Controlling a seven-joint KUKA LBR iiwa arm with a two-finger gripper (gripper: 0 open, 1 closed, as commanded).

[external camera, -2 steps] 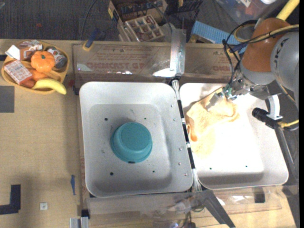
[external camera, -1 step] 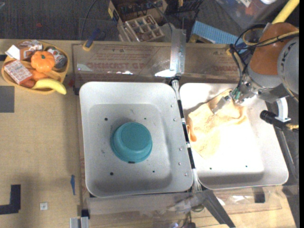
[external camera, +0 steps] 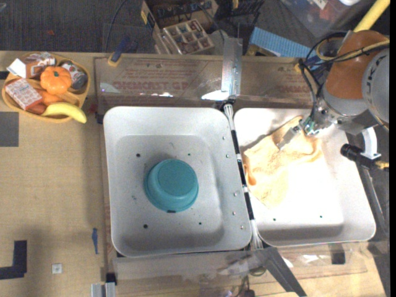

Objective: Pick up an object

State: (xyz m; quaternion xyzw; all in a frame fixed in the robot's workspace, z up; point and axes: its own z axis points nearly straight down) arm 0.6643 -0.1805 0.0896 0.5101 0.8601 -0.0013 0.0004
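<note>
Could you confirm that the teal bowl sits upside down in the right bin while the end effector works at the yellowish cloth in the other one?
Not quite: the camera view shows the teal bowl upside down in the left bin, not the right. The end effector is at the yellowish cloth in the right bin. The rest of your statement stands.

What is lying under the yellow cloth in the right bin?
An orange edge peeks out beside the cloth on its left. The rest is covered by the cloth, so I cannot tell what it is.
</note>
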